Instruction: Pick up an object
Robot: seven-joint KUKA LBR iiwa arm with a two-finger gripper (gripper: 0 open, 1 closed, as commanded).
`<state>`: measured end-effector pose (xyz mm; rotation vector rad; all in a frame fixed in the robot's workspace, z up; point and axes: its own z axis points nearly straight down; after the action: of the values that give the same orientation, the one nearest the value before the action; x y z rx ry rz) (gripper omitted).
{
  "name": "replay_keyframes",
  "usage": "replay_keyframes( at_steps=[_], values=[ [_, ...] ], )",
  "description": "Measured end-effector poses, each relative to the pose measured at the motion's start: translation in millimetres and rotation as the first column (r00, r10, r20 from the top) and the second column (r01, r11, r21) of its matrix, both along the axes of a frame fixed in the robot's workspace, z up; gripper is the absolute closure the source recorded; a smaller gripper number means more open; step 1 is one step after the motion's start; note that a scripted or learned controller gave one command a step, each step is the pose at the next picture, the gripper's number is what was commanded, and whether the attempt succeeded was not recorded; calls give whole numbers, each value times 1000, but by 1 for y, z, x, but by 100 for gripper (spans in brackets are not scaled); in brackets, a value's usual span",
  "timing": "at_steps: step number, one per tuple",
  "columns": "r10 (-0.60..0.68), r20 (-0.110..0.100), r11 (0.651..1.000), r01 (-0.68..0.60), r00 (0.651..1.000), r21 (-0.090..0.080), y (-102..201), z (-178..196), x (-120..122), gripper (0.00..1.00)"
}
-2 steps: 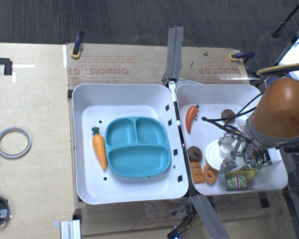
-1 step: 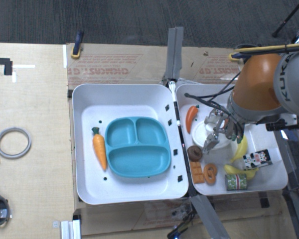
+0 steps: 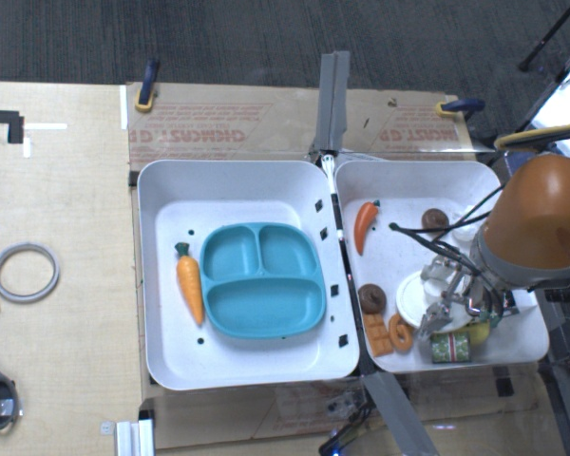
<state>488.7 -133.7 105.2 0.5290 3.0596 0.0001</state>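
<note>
a grey robot arm with an orange band [image 3: 541,212] reaches in from the right over the right bin [image 3: 408,179], its gripper [image 3: 448,313] hanging low above the bin's near right corner. whether the fingers are spread or closed cannot be told from here; cables and metal parts crowd the spot, and nothing is plainly seen between them.

just beneath the gripper sit a small green can [image 3: 450,348] and a yellow piece [image 3: 478,332] beside it, with a white dish [image 3: 413,297] just to the can's left, partly under the wrist. further left in the same bin lie a dark chocolate doughnut [image 3: 371,298], an orange waffle-like block [image 3: 377,335] and an orange ring [image 3: 400,332], the last two touching. an orange-red pepper [image 3: 364,224] lies near the bin's left wall, and a brown round item [image 3: 435,219] sits toward the far side.

the left bin [image 3: 161,350] holds a blue divided plate [image 3: 263,279] in the middle and a carrot [image 3: 190,283] just beside its left edge. on the bench to the left lies a grey tape ring [image 3: 23,272].
</note>
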Motion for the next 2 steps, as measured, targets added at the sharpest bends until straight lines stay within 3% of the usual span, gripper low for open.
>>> replay_keyframes(
  at_steps=[1, 2],
  values=[
    [304, -9, 953, -304, 953, -9, 35, -1, 41, 0],
    [153, -7, 988, -153, 988, -2, 24, -1, 139, 0]
  ],
)
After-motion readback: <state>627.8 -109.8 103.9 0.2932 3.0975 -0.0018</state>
